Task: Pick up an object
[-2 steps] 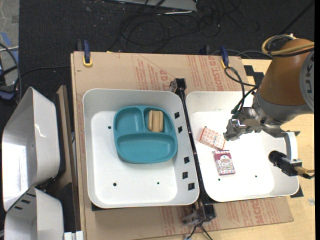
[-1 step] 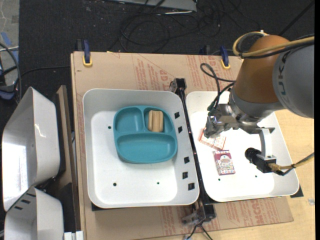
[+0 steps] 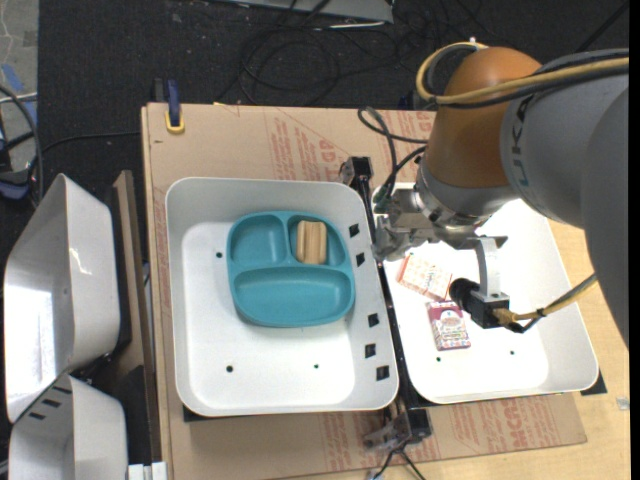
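Teal tray [image 3: 290, 286], three compartments, flat in left bin [image 3: 200, 348]; tan block [image 3: 311, 241] in its upper right compartment. In right bin [image 3: 560, 368]: pale card [image 3: 426, 275] with red print, tilted; small pink packet [image 3: 450, 327] just below it, both lying flat.

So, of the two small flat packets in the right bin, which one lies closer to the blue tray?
The pale packet with red print, further left; the pink packet lies further from the teal divided tray.

Left bin [image 3: 200, 368]: teal tray [image 3: 290, 288] fills middle, bare floor below; arm [image 3: 480, 128] overhangs right bin [image 3: 560, 368].
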You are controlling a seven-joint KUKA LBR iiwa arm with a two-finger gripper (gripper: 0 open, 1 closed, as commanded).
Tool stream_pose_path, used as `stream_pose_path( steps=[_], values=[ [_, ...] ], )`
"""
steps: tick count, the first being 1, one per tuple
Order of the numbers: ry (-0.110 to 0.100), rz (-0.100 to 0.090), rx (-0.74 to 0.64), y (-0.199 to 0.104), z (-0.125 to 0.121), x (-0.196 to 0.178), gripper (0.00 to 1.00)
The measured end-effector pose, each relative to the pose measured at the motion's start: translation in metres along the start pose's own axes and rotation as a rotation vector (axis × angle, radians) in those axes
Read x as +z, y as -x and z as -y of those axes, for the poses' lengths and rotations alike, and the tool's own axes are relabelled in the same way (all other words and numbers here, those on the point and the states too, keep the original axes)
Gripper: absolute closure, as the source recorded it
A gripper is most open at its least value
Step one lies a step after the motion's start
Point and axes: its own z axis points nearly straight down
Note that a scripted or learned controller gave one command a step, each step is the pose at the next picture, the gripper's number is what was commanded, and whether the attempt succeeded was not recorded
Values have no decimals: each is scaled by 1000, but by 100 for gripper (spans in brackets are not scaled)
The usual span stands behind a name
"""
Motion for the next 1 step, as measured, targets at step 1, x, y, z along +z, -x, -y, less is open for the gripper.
stream_pose_path(
  steps=[1],
  values=[
    [1, 0, 0, -50, -17, -10, 100]
  ],
)
